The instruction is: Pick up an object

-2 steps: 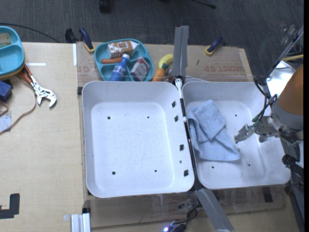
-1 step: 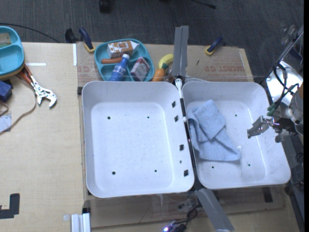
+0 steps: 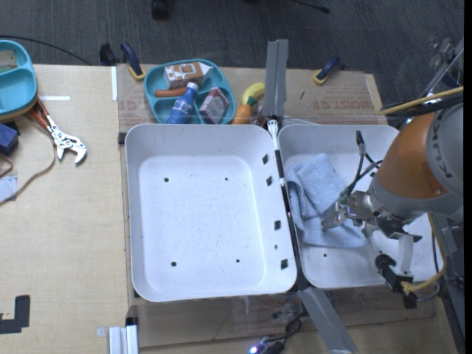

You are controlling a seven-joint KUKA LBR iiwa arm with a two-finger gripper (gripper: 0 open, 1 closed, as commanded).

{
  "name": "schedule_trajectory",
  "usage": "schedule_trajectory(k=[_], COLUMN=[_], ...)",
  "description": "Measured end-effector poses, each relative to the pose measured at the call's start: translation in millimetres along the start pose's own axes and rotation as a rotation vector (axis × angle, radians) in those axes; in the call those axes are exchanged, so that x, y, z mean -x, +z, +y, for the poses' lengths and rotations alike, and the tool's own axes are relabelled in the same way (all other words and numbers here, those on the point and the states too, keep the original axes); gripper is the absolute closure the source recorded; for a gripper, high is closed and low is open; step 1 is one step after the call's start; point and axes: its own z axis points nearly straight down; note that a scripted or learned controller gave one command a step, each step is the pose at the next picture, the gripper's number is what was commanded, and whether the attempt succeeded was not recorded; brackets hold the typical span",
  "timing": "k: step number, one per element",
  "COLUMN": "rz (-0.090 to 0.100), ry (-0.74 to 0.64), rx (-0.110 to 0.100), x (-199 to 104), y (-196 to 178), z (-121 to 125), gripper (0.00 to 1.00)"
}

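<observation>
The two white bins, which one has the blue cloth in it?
The right bin, nearer the arm, holds the blue cloth, and the end effector sits at the cloth's edge. The left bin has no cloth.

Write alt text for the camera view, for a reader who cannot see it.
A grey arm with an orange band reaches from the right into the right white bin, its gripper low over a crumpled light blue cloth. The left white bin sits beside it; a teal tray of small items lies beyond.
</observation>
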Motion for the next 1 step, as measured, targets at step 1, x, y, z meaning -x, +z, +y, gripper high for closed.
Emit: schedule_trajectory(k=[1], rz=[-0.001], ry=[-0.008], rx=[0.001], x=[63.7], y=[-18.3], z=[23.3], gripper=[0.0])
